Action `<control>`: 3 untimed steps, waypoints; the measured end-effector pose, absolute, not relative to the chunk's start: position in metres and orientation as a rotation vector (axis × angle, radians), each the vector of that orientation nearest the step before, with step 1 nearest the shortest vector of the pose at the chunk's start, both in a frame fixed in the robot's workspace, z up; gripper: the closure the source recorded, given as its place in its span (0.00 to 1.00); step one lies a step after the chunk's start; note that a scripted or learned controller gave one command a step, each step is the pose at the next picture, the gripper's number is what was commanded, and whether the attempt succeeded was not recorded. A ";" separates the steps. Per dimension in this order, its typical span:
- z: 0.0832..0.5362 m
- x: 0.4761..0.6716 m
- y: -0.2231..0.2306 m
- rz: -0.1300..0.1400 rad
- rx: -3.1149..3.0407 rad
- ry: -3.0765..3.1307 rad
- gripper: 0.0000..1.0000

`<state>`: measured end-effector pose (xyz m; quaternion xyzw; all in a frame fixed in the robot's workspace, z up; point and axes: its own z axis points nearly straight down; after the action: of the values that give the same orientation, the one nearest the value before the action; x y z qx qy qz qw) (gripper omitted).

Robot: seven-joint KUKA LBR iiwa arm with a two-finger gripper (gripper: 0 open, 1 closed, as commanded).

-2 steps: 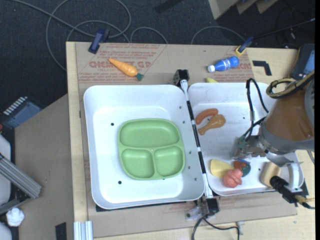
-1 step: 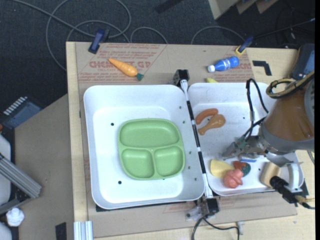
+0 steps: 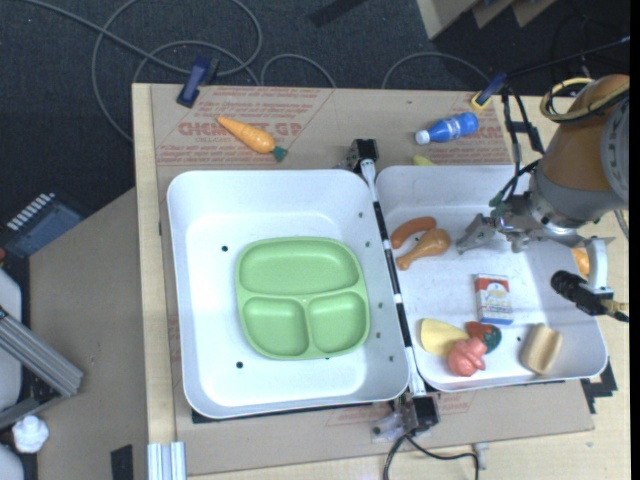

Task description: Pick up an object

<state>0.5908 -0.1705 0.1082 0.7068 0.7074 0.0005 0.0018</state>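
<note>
We look down on a wooden bench [image 3: 300, 118] carrying two shallow white bins side by side. The left bin [image 3: 200, 218] holds a green divided plate [image 3: 300, 296] in its middle, lying flat with three compartments and nothing in them.

The right bin [image 3: 440, 183] holds the loose objects the task could take. Near its left wall lie an orange sausage-shaped toy [image 3: 411, 231] and a tan drumstick-shaped toy [image 3: 423, 248], just beside each other. A small printed carton [image 3: 493, 299] lies flat near the bin's middle. Along the near edge sit a yellow piece [image 3: 436, 335], a pink lumpy toy [image 3: 465, 357] touching it, a small red and green item [image 3: 483, 336] just behind, and a tan block [image 3: 541, 348] toward the near right corner.

The arm [image 3: 585, 158] reaches in over the right bin's far right corner, and the gripper [image 3: 480, 230] hangs above the bin's far half, between the drumstick toy and the right wall. We see nothing between its fingers, and we cannot tell how wide they stand. We judge it is positioned for a descent, with no object yet chosen for certain.

Outside the bins, along the bench's far edge, lie a toy carrot [image 3: 250, 134] and a blue and white bottle [image 3: 447, 129] on its side
</note>
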 end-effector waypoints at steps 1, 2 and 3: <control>0.084 0.537 -0.158 -0.002 2.223 2.223 0.00; 0.085 0.667 -0.157 0.002 2.217 2.222 0.00; 0.189 0.616 -0.117 0.003 2.218 2.222 0.00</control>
<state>0.6159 -0.1169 0.1893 0.7064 0.7078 0.0009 0.0010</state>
